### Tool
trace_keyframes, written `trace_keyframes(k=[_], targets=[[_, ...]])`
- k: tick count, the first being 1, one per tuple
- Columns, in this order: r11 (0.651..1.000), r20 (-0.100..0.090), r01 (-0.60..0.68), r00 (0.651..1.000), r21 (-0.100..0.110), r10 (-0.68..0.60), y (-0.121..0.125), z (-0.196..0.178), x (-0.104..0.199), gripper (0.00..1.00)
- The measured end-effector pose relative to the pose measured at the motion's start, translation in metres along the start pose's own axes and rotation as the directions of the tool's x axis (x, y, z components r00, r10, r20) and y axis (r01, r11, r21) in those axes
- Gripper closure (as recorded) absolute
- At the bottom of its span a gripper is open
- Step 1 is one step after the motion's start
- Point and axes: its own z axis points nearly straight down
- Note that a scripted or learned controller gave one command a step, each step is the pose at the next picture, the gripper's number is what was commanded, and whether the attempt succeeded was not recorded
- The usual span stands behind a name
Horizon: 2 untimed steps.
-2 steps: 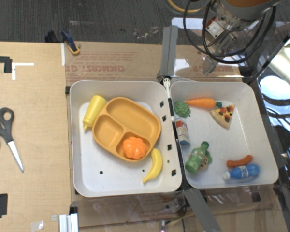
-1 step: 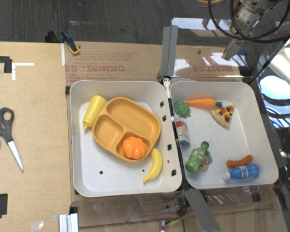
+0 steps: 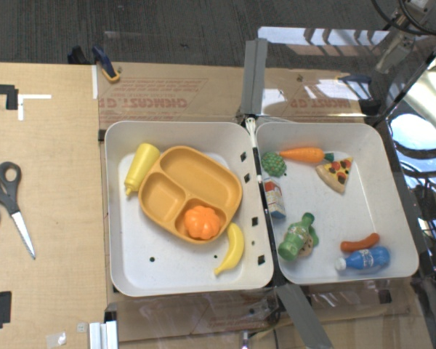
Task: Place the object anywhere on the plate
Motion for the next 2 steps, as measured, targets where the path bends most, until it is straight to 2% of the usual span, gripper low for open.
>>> trace_keyframes(k=[1, 2], targets=[[0.999, -0.001, 0.043, 0.999, 0.000, -0.043, 0.042, -0.015, 0.030, 1.00], [0.990, -0.002, 0.138, 0.990, 0.000, -0.138, 0.091, -0.016, 0.066, 1.00]])
